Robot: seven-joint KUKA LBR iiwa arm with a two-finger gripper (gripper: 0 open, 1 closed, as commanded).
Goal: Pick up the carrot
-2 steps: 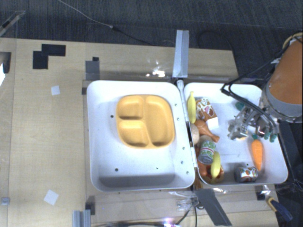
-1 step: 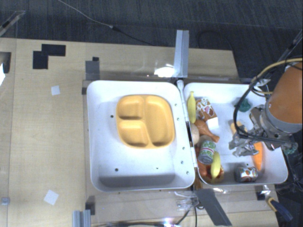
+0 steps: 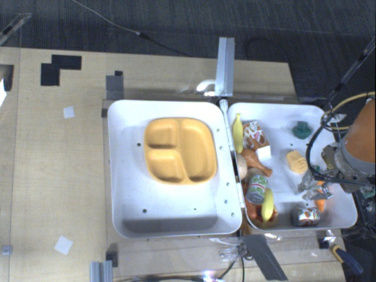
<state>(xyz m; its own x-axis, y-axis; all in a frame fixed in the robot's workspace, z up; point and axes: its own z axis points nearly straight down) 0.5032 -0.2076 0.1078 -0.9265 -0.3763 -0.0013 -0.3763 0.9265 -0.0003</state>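
From above, the arm [image 3: 359, 145] reaches in from the right, over the right bin [image 3: 346, 219]. The gripper [image 3: 315, 188] hangs low in the near right part of that bin. Its grey fingers [image 3: 308, 184] point down. A small orange thing, the carrot [image 3: 321, 194], sits right at the fingers, partly under them. It touches them or lies just beside them. I cannot tell if the fingers are squeezed on the carrot or loose, because the wrist hides them.

Just below the fingers lies a shiny can [image 3: 305, 216], very near. Up and to the left of the fingers is a yellow block [image 3: 297, 161], near. Farther up is a green thing [image 3: 302, 130], well apart from the fingers.

To the left of the fingers, along the far side of the bin, is a row of food: a banana [image 3: 237, 133] at the top, a bag [image 3: 254, 135] beside it, a brown thing [image 3: 255, 159] below, then a jar [image 3: 256, 190] and a second banana [image 3: 268, 206] just beside the jar.

Far to the left of the fingers is the left bin [image 3: 126, 216]. A yellow plate [image 3: 178, 150] with three parts lies in it.
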